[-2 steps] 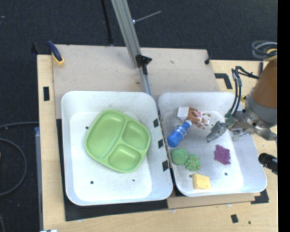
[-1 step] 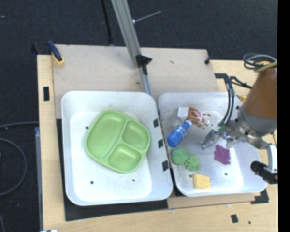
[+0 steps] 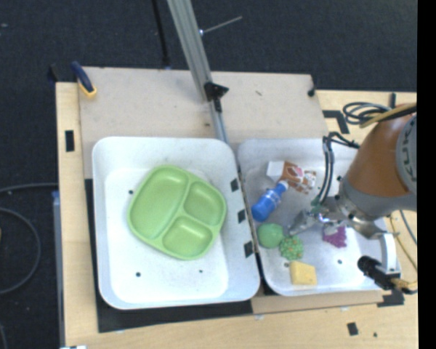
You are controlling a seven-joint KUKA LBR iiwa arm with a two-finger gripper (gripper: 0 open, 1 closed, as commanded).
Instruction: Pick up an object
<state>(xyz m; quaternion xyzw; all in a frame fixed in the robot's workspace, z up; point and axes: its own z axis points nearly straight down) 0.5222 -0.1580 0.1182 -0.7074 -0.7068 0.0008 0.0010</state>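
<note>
Two white bins [image 3: 109,195] sit below us; our claw [image 3: 303,222], fingers unreadable, hangs in the right one, with the green ball [image 3: 270,234] just left and the blue bottle [image 3: 267,202] up-left.

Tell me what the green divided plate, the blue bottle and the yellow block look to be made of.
Green divided plate: likely moulded plastic, matte to satin; one even colour, rounded compartment ridges.
Blue bottle: probably plastic, slightly glossy, with a pale highlight and a white cap end.
Yellow block: uncertain, perhaps foam or soft plastic; dull, no shine, blunt edges. Too small to say more.
</note>
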